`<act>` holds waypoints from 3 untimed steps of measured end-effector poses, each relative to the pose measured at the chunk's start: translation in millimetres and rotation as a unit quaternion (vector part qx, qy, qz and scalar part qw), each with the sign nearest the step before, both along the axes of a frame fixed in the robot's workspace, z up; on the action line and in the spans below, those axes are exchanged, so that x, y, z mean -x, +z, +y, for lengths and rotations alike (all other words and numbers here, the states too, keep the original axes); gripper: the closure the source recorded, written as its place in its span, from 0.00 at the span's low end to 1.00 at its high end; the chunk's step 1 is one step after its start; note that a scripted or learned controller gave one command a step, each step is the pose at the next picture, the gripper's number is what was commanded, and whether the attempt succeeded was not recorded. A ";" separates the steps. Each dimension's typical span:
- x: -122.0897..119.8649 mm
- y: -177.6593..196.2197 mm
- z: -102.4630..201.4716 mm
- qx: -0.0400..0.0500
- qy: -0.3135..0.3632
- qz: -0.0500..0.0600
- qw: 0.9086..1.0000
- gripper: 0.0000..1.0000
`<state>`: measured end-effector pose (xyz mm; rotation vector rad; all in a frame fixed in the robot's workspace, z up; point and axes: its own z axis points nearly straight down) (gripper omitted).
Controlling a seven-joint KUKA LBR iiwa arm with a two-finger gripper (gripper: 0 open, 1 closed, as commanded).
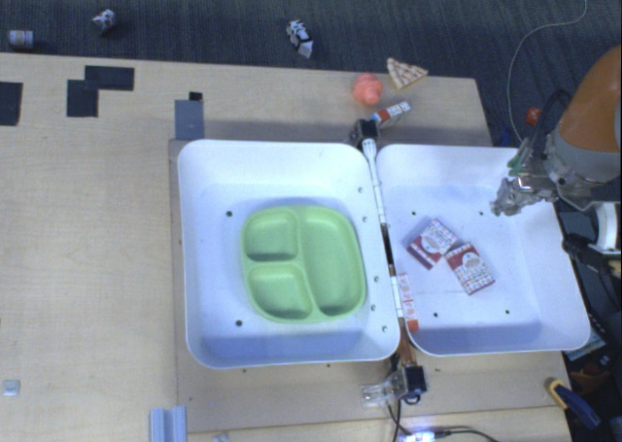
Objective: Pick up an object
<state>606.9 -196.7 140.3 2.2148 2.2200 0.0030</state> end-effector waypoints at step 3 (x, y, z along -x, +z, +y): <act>-20.0 54.3 102.1 -0.002 0.002 0.003 1.000 1.00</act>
